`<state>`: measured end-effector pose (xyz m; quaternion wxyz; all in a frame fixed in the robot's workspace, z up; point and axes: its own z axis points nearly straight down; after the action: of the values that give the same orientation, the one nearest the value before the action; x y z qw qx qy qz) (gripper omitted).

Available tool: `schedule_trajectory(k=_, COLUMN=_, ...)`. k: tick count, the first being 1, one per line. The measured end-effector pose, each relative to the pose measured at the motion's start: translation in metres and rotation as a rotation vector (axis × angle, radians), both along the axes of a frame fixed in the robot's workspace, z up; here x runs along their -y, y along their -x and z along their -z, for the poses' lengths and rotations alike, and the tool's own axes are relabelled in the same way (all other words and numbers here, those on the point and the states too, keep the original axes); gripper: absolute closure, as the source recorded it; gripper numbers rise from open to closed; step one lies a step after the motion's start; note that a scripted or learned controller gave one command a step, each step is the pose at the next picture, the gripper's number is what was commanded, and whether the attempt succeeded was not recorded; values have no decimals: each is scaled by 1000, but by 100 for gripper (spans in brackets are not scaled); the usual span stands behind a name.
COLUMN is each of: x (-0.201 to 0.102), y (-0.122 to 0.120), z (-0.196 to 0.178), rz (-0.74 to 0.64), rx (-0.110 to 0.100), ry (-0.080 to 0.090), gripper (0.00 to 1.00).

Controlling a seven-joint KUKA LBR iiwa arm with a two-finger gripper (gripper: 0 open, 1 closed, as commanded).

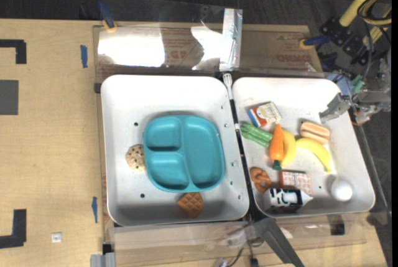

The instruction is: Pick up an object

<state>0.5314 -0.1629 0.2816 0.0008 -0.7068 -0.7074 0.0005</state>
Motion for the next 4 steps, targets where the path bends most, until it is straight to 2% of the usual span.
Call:
schedule_trajectory(k=1, x=9, y=-11, z=166, rz=96, rx=-12, ry=-2, gripper=0)
schedule_trajectory(k=2, x=10, y=-15, z=150, rz=97, rx=3, ry=1, gripper=100)
schedule_trajectory(k=3, x=10, y=-15, z=151, rz=97, rx=2, ry=1, gripper=0)
schedule_trajectory(k=4, x=38, y=-7, z=195, rz=-365, rx=4, ry=0, gripper=0)
